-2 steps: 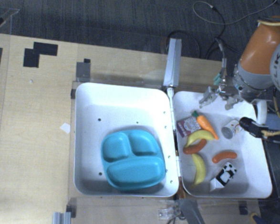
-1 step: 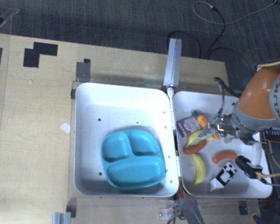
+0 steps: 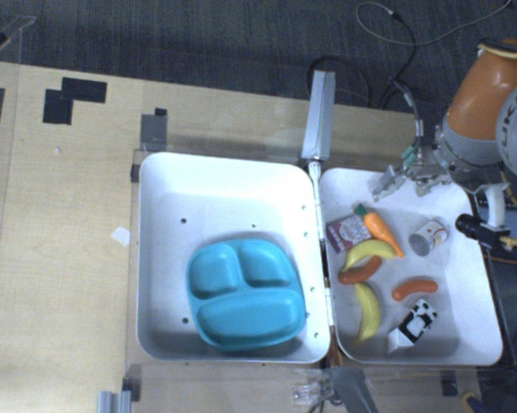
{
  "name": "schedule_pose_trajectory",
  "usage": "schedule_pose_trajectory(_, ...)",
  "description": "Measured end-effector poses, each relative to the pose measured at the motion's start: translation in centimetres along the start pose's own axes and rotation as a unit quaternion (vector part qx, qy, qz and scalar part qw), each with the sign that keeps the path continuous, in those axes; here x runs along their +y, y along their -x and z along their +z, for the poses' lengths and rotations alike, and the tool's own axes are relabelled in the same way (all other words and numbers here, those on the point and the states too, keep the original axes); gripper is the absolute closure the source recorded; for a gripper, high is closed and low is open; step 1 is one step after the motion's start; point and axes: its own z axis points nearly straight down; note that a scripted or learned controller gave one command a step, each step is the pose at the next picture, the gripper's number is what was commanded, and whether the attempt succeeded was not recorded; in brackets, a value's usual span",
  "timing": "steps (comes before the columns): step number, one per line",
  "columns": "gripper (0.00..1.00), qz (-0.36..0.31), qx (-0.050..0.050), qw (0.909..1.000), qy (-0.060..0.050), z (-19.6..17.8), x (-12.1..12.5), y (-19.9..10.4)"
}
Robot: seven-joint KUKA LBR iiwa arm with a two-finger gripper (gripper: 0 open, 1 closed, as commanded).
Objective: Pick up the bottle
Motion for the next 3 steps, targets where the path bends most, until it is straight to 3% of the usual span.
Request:
schedule_pose_trajectory(1,0.00,-0.019,-0.001,0.9998,0.000,-16.0,-1.1,6.1)
schedule_pose_trajectory(2,0.00,0.000,0.001,1.0000,-0.003,-3.7,-8.9,5.6)
schedule_pose_trajectory(3,0.00,0.067,0.001,0.9977,-0.003,6.4,-16.7,4.2)
